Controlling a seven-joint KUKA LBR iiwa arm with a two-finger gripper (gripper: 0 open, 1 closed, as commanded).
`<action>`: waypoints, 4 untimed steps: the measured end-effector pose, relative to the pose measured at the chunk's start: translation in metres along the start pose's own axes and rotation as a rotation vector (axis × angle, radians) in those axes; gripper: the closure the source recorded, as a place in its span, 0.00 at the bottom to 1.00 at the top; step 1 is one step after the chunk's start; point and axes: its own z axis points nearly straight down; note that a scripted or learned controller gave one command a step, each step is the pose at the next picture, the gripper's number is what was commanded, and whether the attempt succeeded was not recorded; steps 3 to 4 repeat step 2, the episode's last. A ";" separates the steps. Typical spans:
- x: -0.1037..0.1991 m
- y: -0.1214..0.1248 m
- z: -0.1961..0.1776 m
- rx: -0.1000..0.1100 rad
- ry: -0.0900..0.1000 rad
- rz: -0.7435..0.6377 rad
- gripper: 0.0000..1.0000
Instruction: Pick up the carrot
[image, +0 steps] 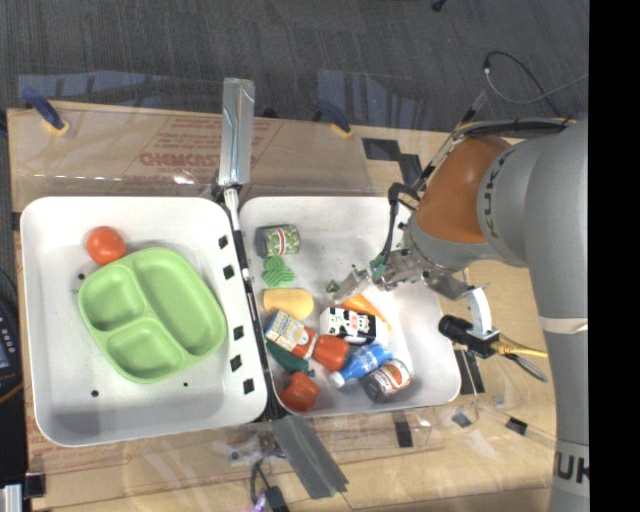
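1. Nearest to me, along the near rim of the right-hand shallow white bin (435, 225), sit a round red tomato-like toy (298, 392) and a small dark can with a red label (386, 379).
2. Just beyond those lie a blue and white bottle (361, 362), a red bottle-shaped piece (326, 350) and a small yellow printed carton (285, 329), packed close against one another.
3. Black-and-white cow-patterned carton (348, 323) rests in the middle of that pile, and the orange carrot (364, 303) lies just beside it, on its far right side, partly tucked under the arm's tooling.
4. Further back in the same bin are a pale yellow rounded piece (288, 299), a small green ridged toy (277, 269) and a green-labelled can lying on its side (278, 240).
5. From the right, the grey arm with an orange band (470, 200) reaches over the bin, and its gripper (352, 283) hangs right above the carrot's far end; the fingers look slightly apart, with nothing seen pinched between them.
6. Over in the left-hand white bin (50, 330) a light green divided plate (150, 312) lies tilted across the middle, and a red-orange tomato (105, 243) sits just beside its far left corner.
7. Both bins stand side by side on the brown desk (130, 150).
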 end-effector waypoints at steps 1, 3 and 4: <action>0.000 0.000 -0.010 0.001 0.000 -0.004 1.00; 0.062 0.003 -0.124 -0.003 -0.002 0.146 1.00; 0.062 0.003 -0.124 -0.003 -0.002 0.146 1.00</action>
